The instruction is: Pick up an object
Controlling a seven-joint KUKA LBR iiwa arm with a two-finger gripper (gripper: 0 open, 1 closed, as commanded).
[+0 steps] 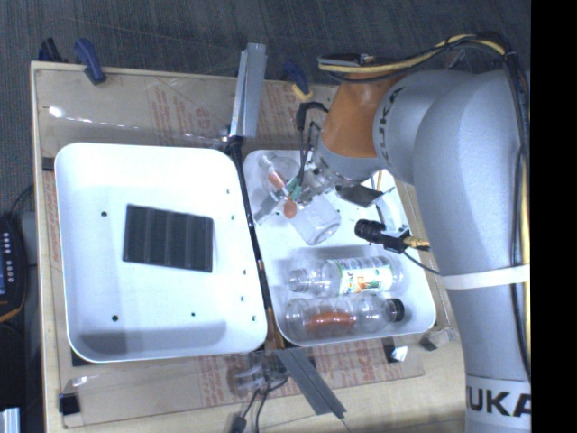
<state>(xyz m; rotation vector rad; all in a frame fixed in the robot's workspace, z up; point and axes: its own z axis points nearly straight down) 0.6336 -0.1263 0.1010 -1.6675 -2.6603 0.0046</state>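
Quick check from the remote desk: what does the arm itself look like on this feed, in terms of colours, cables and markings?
The arm is smooth, rounded grey casing with an orange band above the wrist. White KUKA lettering shows low on the casing, with more lettering beside the band. Yellow and black cables run over the top. A black connector with a brass tip juts out nearby. The claw looks like a small dark metal assembly.

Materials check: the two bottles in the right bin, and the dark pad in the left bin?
Bottles: likely clear glossy plastic; contents and bin show through, with highlights. Pad: dark, matte, ribbed, possibly rubber or foam; can't tell which.
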